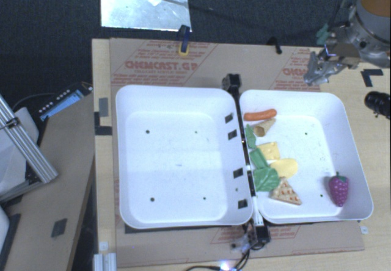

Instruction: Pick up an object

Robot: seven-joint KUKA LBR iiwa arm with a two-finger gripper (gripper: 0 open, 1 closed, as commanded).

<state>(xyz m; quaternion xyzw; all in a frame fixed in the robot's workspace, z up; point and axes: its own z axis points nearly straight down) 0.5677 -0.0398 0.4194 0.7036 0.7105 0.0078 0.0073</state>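
The left bin (pixel 177 160) adjoins the right bin (pixel 342 141). Along the right bin's left wall lie a sausage (pixel 260 115), a cone (pixel 263 129), green leaves (pixel 259 166), yellow pieces (pixel 278 160) and a waffle wedge (pixel 286 193). Purple grapes (pixel 339 188) sit near its lower right corner. The gripper (pixel 317 71) hangs above the bench beyond the right bin's far rim, holding nothing; finger spacing cannot be determined.

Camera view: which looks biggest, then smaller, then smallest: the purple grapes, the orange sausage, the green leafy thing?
1. Green leafy thing, the longest and widest.
2 and 3. Purple grapes and orange sausage look too alike to rank: the grapes are fatter, the sausage longer and thinner.
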